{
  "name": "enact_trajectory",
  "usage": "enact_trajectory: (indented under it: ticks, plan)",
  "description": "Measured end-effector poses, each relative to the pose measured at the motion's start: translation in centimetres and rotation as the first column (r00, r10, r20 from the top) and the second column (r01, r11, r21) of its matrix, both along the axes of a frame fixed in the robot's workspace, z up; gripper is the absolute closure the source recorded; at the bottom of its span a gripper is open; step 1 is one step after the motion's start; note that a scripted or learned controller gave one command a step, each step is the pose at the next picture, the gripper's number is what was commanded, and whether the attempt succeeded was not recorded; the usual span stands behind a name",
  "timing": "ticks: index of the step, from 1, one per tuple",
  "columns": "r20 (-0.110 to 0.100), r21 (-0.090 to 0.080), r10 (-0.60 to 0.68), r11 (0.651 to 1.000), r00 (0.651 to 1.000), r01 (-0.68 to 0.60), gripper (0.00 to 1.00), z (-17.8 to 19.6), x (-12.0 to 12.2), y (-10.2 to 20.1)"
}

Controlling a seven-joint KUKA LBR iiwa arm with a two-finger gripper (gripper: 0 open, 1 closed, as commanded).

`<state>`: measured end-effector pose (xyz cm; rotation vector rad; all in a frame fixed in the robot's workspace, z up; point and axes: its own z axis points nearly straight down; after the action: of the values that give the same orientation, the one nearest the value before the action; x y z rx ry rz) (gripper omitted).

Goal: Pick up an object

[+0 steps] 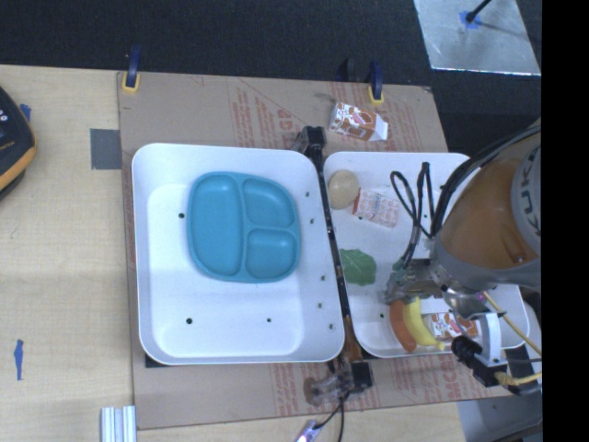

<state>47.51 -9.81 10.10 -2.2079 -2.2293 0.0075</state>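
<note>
The right bin (368,339) holds a green leafy piece (357,266), a pale round ball (343,189), a white and red packet (375,206), and an orange sausage-like piece (401,326) beside a yellow banana-like piece (420,324) near its front edge. My gripper (411,286) hangs low over the right bin, just above the orange and yellow pieces and right of the green piece. The arm's grey and orange wrist (488,215) covers the bin's right half. The left bin (166,320) carries a blue divided plate (244,226).
A second small packet (358,122) lies on the cardboard behind the right bin. Black cables (414,196) loop from the wrist over the bin. A black clip (313,139) sits where the two bins meet at the back. A yellow and black device (13,145) lies at the far left.
</note>
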Motion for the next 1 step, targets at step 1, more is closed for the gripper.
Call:
enact_trajectory:
  ticks: [1]
  plan:
    - [0.004,0.001,-0.005,1.000,1.000,0.005,1.00,9.09,0.10,2.08]
